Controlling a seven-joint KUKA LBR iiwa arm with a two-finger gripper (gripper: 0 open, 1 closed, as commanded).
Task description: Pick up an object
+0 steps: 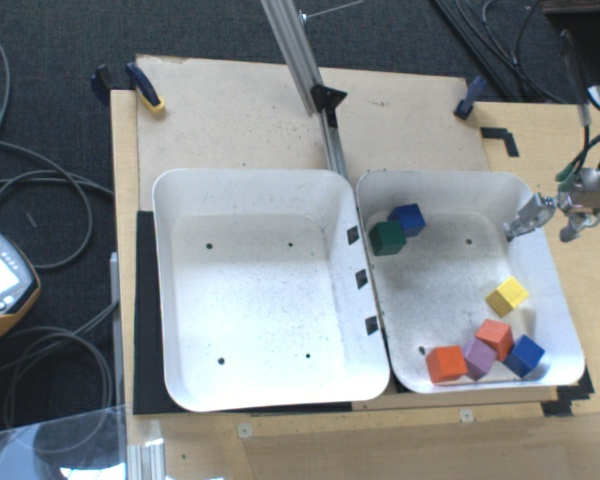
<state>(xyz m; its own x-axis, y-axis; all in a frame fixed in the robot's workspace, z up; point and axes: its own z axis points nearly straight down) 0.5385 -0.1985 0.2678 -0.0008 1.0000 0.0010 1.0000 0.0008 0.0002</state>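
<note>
While the gripper [545,220] hung at the right rim of the right bin [450,193], its two fingers looked spread, with nothing between them. No block had been picked yet. The candidates all sat in that right bin: a green block [387,237] touching a blue block [408,218] near the far left corner, a yellow block [508,295] alone by the right wall, and a huddle at the near edge of an orange block [446,364], a purple block [479,357], a red-orange block [494,336] and a second blue block [526,355]. The left bin [180,268] offered nothing. To my eye the yellow one was the smart choice, nearest the gripper and standing clear of its neighbours, so the fingers could drop either side without nudging anything. The wall beside it called for care: a finger landing on the rim would spoil the closing. The huddled four looked far riskier, pressed too tight for a clean straddle.
</note>
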